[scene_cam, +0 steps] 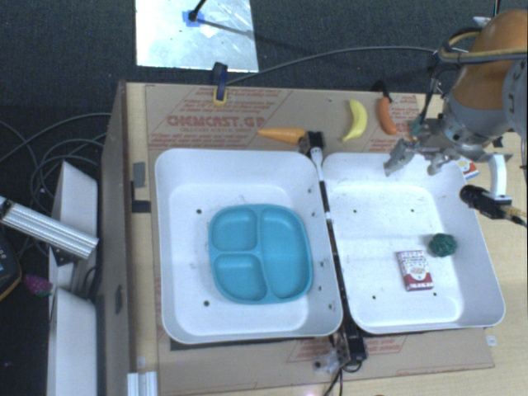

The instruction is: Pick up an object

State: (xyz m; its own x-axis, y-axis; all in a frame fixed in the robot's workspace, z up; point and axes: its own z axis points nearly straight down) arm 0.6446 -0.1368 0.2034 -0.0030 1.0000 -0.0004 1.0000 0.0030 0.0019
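In the right bin point(388, 320) lie a small red and white box point(414, 271) and a dark green lump point(443, 244), close together near the bin's right side. A blue divided plate point(260, 252) rests in the left bin point(190, 221). My gripper point(417, 160) hangs over the right bin's far edge, well behind the box and the lump. Its two grey fingers are spread apart with nothing between them.
On the cardboard behind the bins lie a yellow banana point(356, 120), an orange carrot point(283, 135) and a small orange-red sausage shape point(385, 115). A black clip point(314, 143) sits at the bins' shared far corner. The arm's grey and orange body point(491, 64) stands at the right.
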